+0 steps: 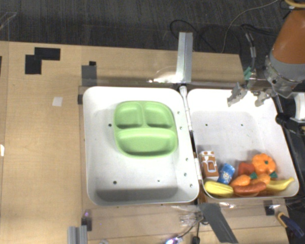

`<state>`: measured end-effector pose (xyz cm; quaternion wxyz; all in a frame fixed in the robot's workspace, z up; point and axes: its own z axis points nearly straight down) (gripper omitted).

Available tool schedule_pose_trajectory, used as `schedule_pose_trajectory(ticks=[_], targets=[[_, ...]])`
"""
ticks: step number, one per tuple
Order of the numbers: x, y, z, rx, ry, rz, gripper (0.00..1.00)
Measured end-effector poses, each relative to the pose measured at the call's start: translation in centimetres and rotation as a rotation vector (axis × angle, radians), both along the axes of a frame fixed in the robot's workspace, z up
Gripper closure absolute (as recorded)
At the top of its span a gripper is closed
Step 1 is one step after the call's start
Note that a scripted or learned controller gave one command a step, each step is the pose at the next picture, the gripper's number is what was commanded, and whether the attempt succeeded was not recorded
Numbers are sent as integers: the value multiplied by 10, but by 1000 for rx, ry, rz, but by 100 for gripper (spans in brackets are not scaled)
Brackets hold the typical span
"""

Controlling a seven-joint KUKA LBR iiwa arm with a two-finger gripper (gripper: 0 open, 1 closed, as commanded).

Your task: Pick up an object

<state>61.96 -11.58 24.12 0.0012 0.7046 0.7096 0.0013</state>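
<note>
My gripper (pixel 248 96) hangs above the far edge of the right bin (pixel 234 131), its two fingers spread apart with nothing between them. Toy food lies piled along the right bin's near edge, well away from the gripper: a brown and white carton (pixel 209 163), a small blue packet (pixel 226 173), a yellow banana (pixel 218 188), an orange pumpkin (pixel 263 162), a red-orange pepper (pixel 248 186) and a second yellow banana (pixel 280 184). The pieces touch and partly overlap one another.
The left bin (pixel 99 136) holds a green divided plate (pixel 144 127) in its middle. A metal post (pixel 185 60) stands behind the seam between the bins. Cables run over the dark floor at the back.
</note>
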Motion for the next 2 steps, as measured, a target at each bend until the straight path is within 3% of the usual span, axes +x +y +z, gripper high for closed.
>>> schedule_pose_trajectory(ticks=[1, 2], targets=[[9, -21, -64, -1, -1, 158, 0], [-47, -56, -102, -1, 0, 107, 0]])
